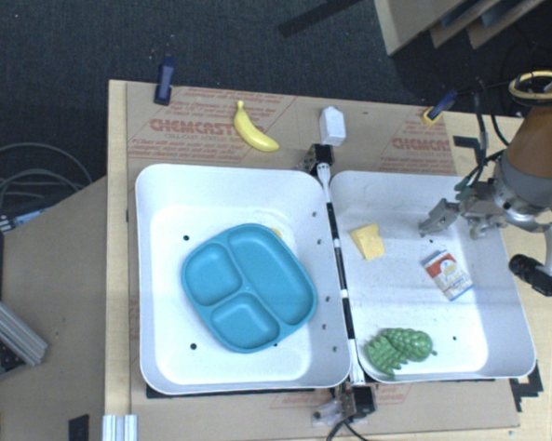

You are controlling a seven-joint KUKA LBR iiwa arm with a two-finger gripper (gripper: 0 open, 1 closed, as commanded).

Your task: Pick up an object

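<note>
Pick-up not begun: gripper [456,217], fingers spread and holding nothing, hangs over the right bin [492,354] at about one o'clock, with the small card packet [446,274] just beneath at six o'clock, yellow block [368,241] at nine, green toy [398,349] at seven.

The arm [540,138] is cut off by the picture's right edge, above the right bin's [491,359] far right corner. The print on the small carton [445,273] near that bin's right wall is too small to read.
</note>
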